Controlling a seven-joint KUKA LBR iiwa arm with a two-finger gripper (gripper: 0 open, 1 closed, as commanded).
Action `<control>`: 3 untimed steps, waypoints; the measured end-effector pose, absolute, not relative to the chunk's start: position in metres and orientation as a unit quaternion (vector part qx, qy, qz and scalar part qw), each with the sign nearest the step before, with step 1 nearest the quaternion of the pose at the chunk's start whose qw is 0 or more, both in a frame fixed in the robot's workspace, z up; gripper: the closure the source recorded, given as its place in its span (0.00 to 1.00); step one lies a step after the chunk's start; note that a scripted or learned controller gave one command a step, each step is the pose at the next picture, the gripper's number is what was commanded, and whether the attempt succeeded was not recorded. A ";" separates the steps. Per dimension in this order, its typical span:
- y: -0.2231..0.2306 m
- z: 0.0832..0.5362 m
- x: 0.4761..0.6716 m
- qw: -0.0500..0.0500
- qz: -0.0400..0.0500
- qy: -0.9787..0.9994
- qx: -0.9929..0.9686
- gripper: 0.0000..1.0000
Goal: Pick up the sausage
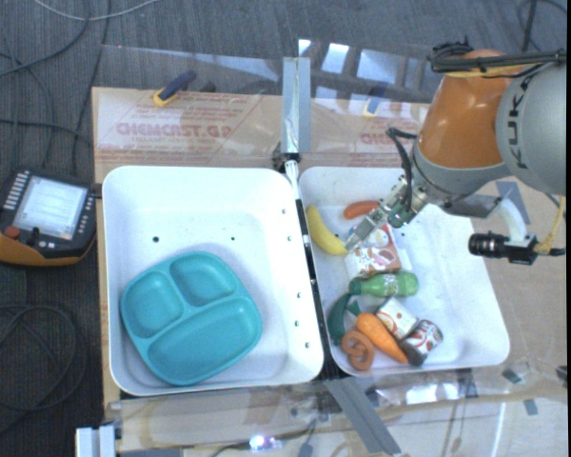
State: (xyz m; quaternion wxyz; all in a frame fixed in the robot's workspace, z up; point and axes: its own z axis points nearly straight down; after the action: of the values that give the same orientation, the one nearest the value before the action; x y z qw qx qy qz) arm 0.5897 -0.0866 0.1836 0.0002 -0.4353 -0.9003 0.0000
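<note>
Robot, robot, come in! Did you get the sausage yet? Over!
Gripper low in right bin, nothing seen between fingers. Sausage lies just beside it, not picked up. Banana close by.

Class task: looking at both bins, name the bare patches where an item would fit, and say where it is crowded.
Left bin: bare floor behind and right of the teal tray. Right bin: bare strip along its right side. Crowded: the right bin's middle and front left, with banana, sausage, carrot and the tool.
</note>
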 end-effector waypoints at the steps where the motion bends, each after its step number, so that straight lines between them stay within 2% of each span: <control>1: -0.061 0.232 0.484 0.000 -0.001 -0.992 -0.127 1.00; 2: -0.067 0.186 0.484 0.000 -0.001 -0.996 -0.089 1.00; 3: -0.067 0.291 0.486 -0.002 -0.001 -0.999 0.047 1.00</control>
State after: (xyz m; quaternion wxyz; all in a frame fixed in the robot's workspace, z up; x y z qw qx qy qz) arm 0.4860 -0.0674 0.2907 -0.0023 0.0470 -0.9989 -0.0010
